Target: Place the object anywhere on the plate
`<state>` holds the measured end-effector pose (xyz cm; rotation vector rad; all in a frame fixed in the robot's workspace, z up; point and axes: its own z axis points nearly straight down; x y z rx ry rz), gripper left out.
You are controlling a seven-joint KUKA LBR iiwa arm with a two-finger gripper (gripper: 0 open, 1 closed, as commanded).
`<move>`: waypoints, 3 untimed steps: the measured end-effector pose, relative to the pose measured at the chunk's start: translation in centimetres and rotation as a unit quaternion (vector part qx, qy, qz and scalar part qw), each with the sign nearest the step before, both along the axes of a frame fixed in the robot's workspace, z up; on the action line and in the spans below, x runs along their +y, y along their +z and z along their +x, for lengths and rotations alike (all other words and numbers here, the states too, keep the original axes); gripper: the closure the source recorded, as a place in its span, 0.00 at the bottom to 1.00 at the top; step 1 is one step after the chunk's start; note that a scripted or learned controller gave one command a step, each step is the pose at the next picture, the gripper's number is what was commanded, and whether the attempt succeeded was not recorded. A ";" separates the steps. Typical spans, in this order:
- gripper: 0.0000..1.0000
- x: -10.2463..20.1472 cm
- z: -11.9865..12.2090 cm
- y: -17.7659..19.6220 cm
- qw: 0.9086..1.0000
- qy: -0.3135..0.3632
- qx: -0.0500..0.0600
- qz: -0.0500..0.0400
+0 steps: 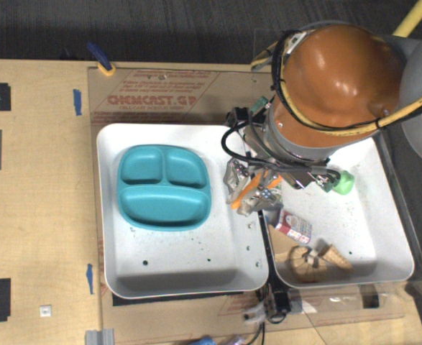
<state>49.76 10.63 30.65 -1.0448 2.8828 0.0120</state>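
To the right of the plate (164, 187) and nearest the camera, a brown cone-shaped piece (318, 257) lies in the right bin (400, 254), with a pink and white packet (295, 226) a little farther back. Next comes the gripper (250, 190), low over the seam between the bins, just right of the plate and clear of its rim. A thin orange piece (241, 191) shows in the clutter at its tip. It may be the object or part of the tool, and whether the gripper is clenched on it or released cannot be told. Farther right of the plate, a green object (342, 182) rests by the arm (336, 70), whose orange band looms behind.

The step reads as pick or early carry, and nothing lies on the plate. If the orange piece is held, the next move calls for a lift over the bin edge, a short sweep left above the plate, then a release. If not, a fresh grasp in the right bin comes first
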 end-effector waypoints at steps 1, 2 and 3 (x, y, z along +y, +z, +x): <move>1.00 4.9 3.6 -1.6 0.992 -0.126 0.032 -0.009; 1.00 5.0 3.9 -0.4 0.992 -0.126 0.026 -0.006; 1.00 5.2 4.1 0.8 0.992 -0.125 0.022 -0.003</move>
